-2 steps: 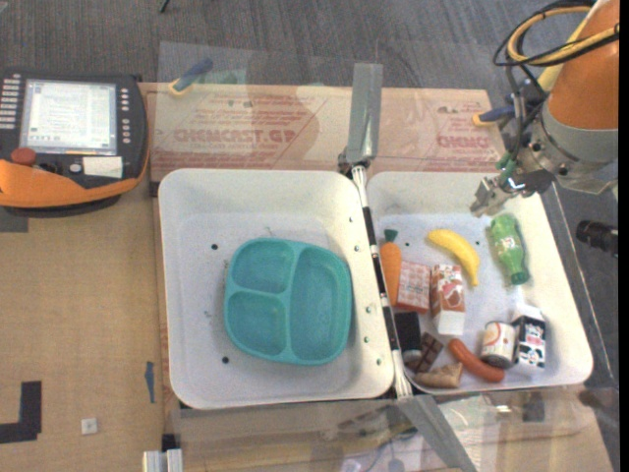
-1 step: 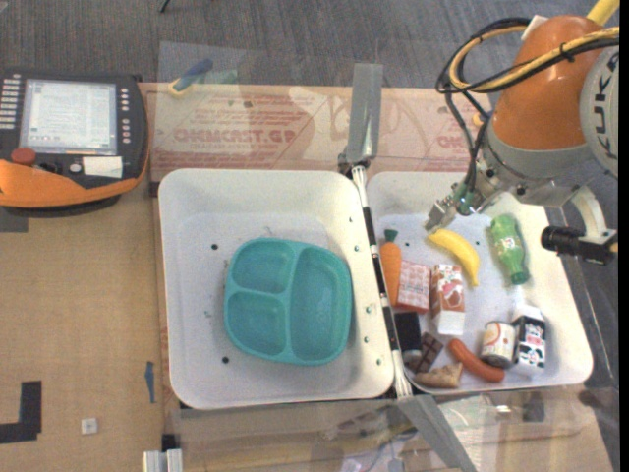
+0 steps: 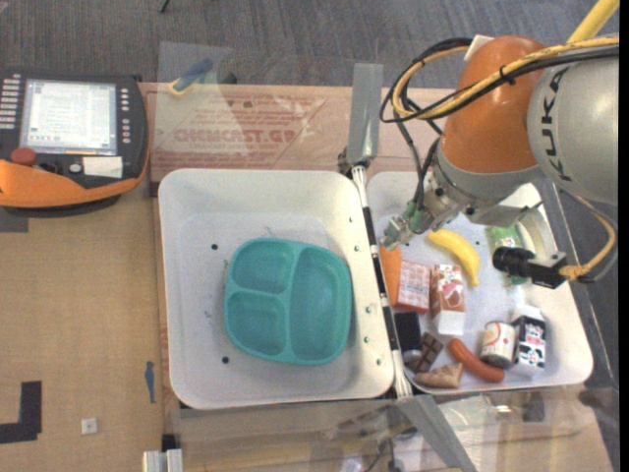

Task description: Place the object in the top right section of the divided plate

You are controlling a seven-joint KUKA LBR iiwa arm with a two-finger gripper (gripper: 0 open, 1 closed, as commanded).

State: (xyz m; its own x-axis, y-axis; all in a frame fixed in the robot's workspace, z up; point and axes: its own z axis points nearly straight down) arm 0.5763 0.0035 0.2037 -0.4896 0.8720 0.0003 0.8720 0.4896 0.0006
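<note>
A teal divided plate (image 3: 287,354) lies in the left white bin (image 3: 187,214), with two small sections on its left and one long section on its right. Nothing lies in any of them. My gripper (image 3: 408,227) hangs low over the upper left part of the right bin (image 3: 575,357), under the orange wrist band. It is just left of a yellow banana (image 3: 462,254) and above an orange wedge (image 3: 390,273). The wrist hides what lies directly beneath the gripper, and I see no object clearly held.
The right bin holds several toy foods: two snack packets (image 3: 417,287), a red sausage (image 3: 478,360), a small can (image 3: 498,343), a milk carton (image 3: 531,340), a green packet (image 3: 505,238) and a chocolate piece (image 3: 428,350). A teach pendant (image 3: 69,141) lies at the far left.
</note>
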